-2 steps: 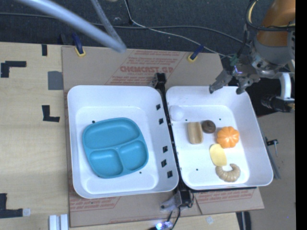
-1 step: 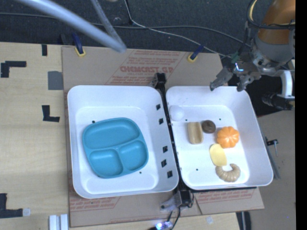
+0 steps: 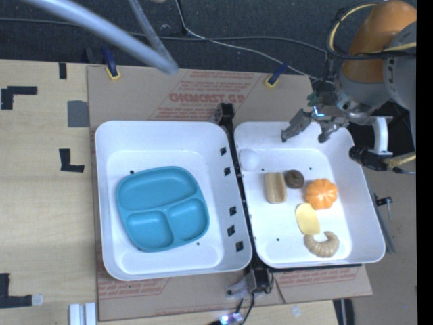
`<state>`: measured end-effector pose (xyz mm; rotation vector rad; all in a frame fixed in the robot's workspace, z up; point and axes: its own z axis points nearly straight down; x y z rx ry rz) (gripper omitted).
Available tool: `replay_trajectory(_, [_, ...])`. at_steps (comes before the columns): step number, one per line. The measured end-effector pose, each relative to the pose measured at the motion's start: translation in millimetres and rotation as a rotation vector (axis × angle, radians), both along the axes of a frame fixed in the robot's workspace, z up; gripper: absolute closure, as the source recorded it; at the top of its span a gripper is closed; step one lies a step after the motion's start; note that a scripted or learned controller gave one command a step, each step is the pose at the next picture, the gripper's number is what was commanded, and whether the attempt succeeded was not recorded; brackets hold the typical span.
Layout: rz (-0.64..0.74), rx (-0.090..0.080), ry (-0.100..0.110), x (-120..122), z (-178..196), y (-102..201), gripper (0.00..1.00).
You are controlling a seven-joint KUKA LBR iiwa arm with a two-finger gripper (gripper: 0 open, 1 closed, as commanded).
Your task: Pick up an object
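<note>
While the gripper (image 3: 310,130) is hanging over the 12 o'clock rim of the right bin (image 3: 358,181), nothing is being carried yet, so the pick looks barely begun. The likeliest trouble lies in how the candidates are crowding together. A tan block (image 3: 274,187) is lying touching a small brown ball (image 3: 293,179), with an orange pumpkin (image 3: 321,193) just beside the ball at its 4 o'clock; a yellow piece (image 3: 307,219) and a curled beige pastry (image 3: 323,244) are sitting nearly against each other towards 6 o'clock. Fingers coming down on any one of these could be nudging a neighbour aside, or closing on two things at once. The pumpkin and ball are rounded and would probably be squirting out of a pinch that is landing off-centre. Things lying near the bin wall are also risking a finger catching the rim.

The fingers (image 3: 292,130) are standing spread wide, angled down into the bin, holding nothing and touching nothing that can be made out. Over at 9 o'clock the left bin (image 3: 108,147) is holding a blue tray (image 3: 162,207), well apart from the gripper.
</note>
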<state>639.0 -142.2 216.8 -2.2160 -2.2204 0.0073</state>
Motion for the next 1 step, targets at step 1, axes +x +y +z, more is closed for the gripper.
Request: replay_trajectory(1, [-0.001,0.000,0.000,-10.8,-56.1,-2.7,0.00])
